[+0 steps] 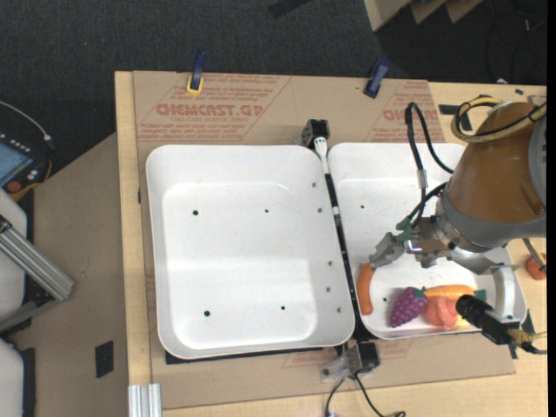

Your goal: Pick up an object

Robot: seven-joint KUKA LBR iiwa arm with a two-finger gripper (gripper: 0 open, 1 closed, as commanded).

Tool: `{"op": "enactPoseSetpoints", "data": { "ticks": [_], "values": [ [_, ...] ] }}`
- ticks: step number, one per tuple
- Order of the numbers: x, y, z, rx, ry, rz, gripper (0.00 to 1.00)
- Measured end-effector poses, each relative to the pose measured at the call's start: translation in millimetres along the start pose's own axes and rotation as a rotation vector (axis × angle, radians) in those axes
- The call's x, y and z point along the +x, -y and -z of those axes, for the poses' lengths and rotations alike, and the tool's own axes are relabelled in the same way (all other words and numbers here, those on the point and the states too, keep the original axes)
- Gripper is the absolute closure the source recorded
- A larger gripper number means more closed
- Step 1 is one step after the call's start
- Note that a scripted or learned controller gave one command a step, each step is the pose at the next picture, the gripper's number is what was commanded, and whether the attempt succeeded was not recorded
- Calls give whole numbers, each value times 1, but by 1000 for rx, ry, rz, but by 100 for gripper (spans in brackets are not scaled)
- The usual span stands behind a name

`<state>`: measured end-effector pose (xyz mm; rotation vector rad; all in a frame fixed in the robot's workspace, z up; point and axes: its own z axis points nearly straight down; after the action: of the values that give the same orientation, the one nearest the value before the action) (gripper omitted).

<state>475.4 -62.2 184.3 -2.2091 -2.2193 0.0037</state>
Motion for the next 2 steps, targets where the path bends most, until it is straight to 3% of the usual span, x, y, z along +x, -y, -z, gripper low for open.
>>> {"op": "enactPoseSetpoints", "data": {
  "ticks": [2],
  "values": [
    [-5,-4,0,-7,5,-5,0]
  ]
}}
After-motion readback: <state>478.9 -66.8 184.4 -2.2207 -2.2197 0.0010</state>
